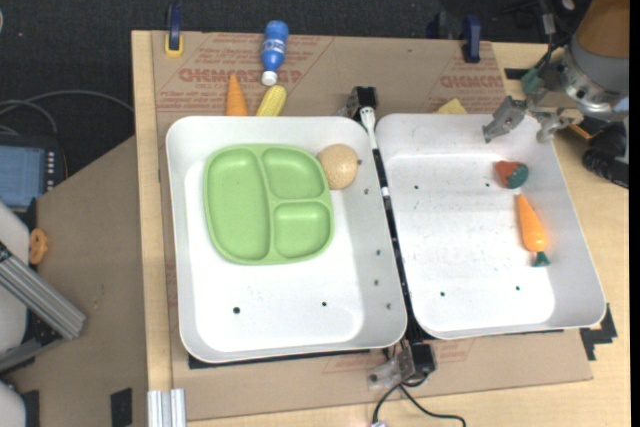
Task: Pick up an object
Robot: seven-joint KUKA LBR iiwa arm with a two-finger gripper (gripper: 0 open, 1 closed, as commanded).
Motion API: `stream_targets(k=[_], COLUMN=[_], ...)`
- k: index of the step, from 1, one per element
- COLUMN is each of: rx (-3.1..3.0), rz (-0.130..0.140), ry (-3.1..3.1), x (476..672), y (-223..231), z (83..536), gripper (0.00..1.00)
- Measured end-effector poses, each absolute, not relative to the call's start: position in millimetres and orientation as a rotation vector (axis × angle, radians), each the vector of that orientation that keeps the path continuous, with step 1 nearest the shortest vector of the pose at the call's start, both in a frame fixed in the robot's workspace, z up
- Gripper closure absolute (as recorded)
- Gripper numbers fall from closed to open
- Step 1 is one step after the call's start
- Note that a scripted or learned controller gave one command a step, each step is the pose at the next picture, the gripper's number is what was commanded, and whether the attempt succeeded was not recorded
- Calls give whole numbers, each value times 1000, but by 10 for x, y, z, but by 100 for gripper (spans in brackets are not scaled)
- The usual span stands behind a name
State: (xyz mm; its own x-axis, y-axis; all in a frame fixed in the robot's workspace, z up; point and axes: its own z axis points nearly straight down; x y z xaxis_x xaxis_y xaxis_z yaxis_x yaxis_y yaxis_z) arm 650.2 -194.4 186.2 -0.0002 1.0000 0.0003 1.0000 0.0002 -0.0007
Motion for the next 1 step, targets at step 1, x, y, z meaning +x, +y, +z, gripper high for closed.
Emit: stream_targets(k=[1], rx=[-2210], rz=[-12], ry=[-2212], x=[6413], y=[-2178], z=[806], gripper=[0])
